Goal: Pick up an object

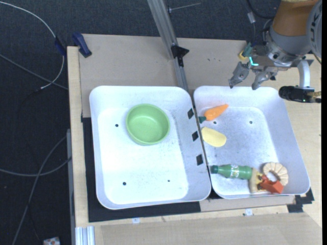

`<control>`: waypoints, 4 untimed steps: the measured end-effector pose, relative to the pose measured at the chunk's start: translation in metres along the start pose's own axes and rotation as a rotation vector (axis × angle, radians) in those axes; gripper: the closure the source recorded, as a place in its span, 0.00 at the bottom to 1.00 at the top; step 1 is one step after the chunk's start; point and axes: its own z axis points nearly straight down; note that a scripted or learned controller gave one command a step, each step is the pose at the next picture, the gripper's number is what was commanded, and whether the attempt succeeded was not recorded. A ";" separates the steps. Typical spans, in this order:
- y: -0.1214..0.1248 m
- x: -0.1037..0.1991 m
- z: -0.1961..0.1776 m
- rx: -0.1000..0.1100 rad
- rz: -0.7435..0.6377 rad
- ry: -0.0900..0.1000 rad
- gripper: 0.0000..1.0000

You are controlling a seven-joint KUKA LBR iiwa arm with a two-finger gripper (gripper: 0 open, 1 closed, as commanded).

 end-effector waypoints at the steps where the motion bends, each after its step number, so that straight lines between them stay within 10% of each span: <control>1: 0.001 0.000 -0.005 -0.008 -0.001 -0.001 0.00; 4: -0.002 0.012 0.153 -0.001 0.000 -0.001 0.00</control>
